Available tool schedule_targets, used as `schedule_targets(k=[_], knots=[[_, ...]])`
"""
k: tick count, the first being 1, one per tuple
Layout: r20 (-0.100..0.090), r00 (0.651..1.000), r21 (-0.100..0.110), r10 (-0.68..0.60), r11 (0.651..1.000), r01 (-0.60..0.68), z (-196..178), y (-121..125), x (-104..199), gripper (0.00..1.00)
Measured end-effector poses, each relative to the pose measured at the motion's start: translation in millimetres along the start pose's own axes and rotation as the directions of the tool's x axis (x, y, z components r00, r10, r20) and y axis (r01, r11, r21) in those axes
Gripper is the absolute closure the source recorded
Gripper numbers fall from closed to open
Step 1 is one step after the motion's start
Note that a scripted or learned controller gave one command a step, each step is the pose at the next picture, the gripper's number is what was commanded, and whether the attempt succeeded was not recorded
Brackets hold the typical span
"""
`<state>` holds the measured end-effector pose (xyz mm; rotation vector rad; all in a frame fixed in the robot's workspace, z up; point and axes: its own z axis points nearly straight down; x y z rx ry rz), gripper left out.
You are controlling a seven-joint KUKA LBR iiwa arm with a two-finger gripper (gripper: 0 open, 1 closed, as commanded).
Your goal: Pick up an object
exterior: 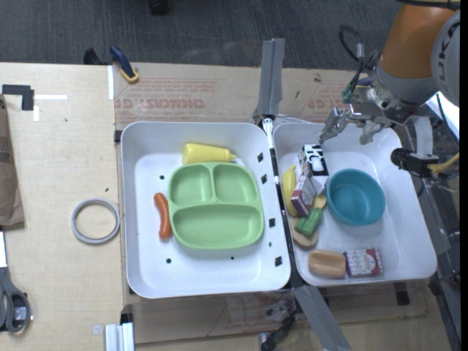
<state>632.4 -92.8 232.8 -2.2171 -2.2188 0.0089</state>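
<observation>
Left bin (pixel 139 269) holds three things: one green divided plate (pixel 216 207), one yellow bottle (pixel 207 153), one orange carrot (pixel 163 215). Right bin (pixel 417 254) holds one blue bowl (pixel 355 197), one bread roll (pixel 326 264), one small red packet (pixel 363 262), and a pile by the divider, perhaps four items. The gripper (pixel 349 124) hangs over the right bin's far edge, fingers spread, holding nothing.

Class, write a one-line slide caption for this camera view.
Gripper hovers over right bin beside blue bowl; green divided plate fills left bin.
</observation>
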Motion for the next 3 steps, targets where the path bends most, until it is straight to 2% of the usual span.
schedule_targets(k=[1,2,3], knots=[[-0.001,1.0,0.0,0.007,1.0,-0.007,139.8,-15.4,-7.7,0.0],[-0.002,1.0,0.006,0.011,1.0,-0.011,134.8,-16.0,-9.9,1.0],[0.005,1.0,0.006,-0.014,1.0,0.014,45.0,22.9,84.4,1.0]])
